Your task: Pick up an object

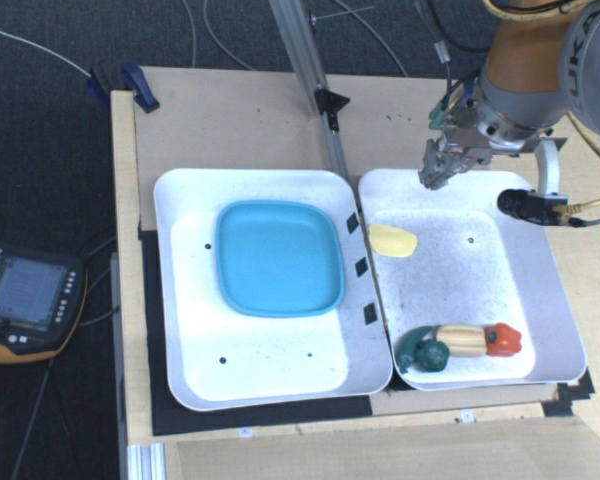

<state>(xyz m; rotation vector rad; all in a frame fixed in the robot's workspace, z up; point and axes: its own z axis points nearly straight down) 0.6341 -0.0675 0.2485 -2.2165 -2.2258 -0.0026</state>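
From above, the gripper (438, 175) hangs at the far edge of the right bin (540, 268), near its far left corner. Whether it is released or clenched I cannot tell from this slant, and nothing shows held in it.

The things to pick lie well apart from it. A yellow piece (392, 240) rests against the left wall of the right bin, nearer than the gripper. Along the near wall sit a green lump (423, 354), a tan stick (461, 340) and a red piece (503, 339), touching in a row. The left bin (180, 298) holds a blue plate (279, 258).

The risks, as I judge them: the yellow piece lies flat against the wall, so a descent there could strike the rim or slide off it. The near row is crowded, so a grasp may pinch two things or nudge them apart.
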